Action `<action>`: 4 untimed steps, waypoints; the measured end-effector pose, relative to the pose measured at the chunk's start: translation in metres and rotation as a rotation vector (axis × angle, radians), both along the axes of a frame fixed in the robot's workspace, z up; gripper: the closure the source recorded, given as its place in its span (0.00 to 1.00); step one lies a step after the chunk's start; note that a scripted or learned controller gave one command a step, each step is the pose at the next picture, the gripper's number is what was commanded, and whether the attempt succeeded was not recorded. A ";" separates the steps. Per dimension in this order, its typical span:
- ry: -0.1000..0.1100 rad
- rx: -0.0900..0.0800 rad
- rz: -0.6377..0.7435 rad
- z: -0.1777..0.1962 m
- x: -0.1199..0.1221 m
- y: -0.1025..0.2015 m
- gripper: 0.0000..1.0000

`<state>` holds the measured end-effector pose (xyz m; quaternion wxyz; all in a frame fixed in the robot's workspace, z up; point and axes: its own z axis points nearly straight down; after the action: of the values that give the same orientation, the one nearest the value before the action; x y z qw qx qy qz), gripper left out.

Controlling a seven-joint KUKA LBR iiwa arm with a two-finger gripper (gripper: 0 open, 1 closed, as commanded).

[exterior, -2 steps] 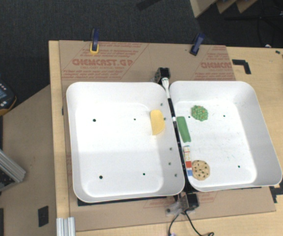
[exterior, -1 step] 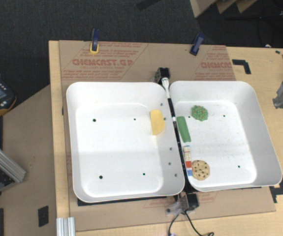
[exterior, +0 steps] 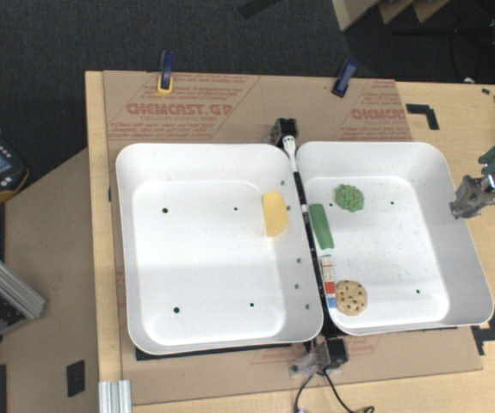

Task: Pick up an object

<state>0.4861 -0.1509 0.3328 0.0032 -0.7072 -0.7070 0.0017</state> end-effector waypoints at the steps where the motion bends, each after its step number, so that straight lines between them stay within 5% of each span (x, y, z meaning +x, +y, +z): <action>1: -0.016 -0.003 0.009 0.075 0.018 0.081 1.00; 2: -0.008 -0.001 0.009 0.061 0.040 0.153 1.00; 4: -0.005 -0.001 0.004 0.055 0.017 0.217 1.00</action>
<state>0.5032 0.0666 0.3877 0.0009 -0.7059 -0.7083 0.0002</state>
